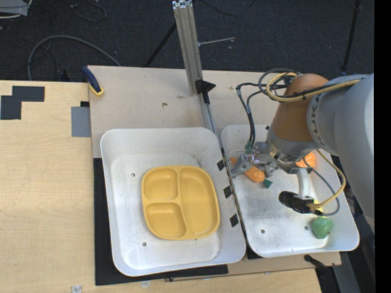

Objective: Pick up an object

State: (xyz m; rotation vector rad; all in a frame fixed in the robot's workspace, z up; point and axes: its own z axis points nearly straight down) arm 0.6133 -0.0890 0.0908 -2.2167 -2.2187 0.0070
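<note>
My gripper (255, 166) is down in the right bin (269, 237), near its left wall. A small orange object (253, 175) lies right under the gripper tip, touching or nearly touching it. Whether it is gripped cannot be made out. Another orange object (309, 160) peeks out behind the wrist toward the bin's right side. In the bin's near right corner rests a green object (321, 227), well apart from the gripper.
The left bin (122, 163) holds a yellow divided plate (181, 201) at its middle. A metal post (190, 47) rises behind the bins, between them. The arm's bulk covers the right bin's far right part.
</note>
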